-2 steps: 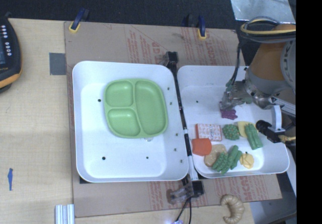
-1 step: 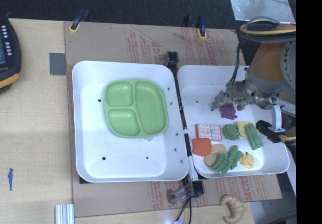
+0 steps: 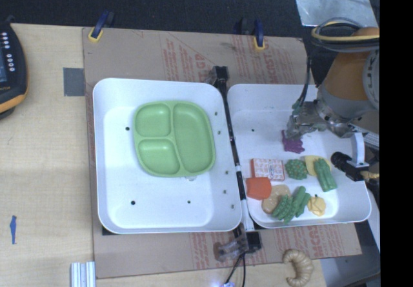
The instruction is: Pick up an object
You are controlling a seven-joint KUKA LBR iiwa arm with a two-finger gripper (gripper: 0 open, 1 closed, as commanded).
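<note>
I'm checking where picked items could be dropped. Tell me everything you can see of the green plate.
The green plate is pale green and looks like smooth plastic. It is a rounded square split into three compartments: two smaller ones on its left and one long one on its right. It lies flat in the left bin, toward the bin's back, touching only the bin's floor.

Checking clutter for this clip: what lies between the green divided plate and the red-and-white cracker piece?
In the camera view, between the green plate and the cracker piece lie bare white bin floor and the two bins' adjoining rims.

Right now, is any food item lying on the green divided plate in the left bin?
No. The green divided plate carries nothing, and the toy foods, such as the purple piece, lie in the right bin.
</note>
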